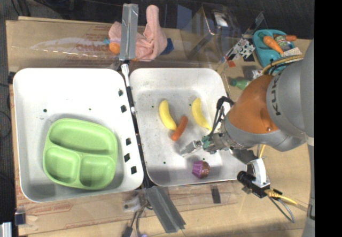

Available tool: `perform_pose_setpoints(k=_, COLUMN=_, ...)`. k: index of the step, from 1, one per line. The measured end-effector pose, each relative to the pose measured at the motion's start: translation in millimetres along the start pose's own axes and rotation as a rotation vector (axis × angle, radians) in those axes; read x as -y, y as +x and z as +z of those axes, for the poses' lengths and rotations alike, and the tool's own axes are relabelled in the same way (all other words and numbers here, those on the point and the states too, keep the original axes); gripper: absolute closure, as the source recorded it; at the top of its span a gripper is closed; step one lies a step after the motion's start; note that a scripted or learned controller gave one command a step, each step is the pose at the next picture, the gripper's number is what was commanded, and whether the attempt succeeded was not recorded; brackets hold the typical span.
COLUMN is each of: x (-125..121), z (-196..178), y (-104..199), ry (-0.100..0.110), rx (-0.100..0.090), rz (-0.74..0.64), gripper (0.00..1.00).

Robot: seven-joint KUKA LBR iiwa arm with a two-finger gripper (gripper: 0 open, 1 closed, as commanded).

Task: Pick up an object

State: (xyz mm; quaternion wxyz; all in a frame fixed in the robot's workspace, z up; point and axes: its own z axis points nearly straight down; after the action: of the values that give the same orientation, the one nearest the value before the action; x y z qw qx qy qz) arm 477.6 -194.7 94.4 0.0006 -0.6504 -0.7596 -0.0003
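Observation:
In the right bin (176, 78) lie two yellow bananas (166, 115) (200, 113), an orange carrot-like piece (179, 128) between them, and a small purple object (201, 169) near the front wall. My gripper (193, 146) hangs low over the bin floor, just right of the carrot's lower end and above the purple object. Nothing shows between its fingers. The grey arm with its orange band (251, 113) reaches in from the right.
The left bin (32, 86) holds a green divided plate (82, 153). Pink cloth (144, 38) and a teal holder (272, 43) with small items sit beyond the bins. A metal divider (131, 118) separates the two bins.

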Motion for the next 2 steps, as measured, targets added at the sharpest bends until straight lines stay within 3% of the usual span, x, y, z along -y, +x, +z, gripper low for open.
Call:
perform_pose_setpoints(k=1, x=-67.8, z=3.4, y=79.6, ry=0.003, rx=-0.001, rz=0.263, gripper=0.0)
perform_pose_setpoints(k=2, x=-67.8, z=-5.5, y=80.6, ry=0.006, rx=-0.003, rz=0.258, gripper=1.0)
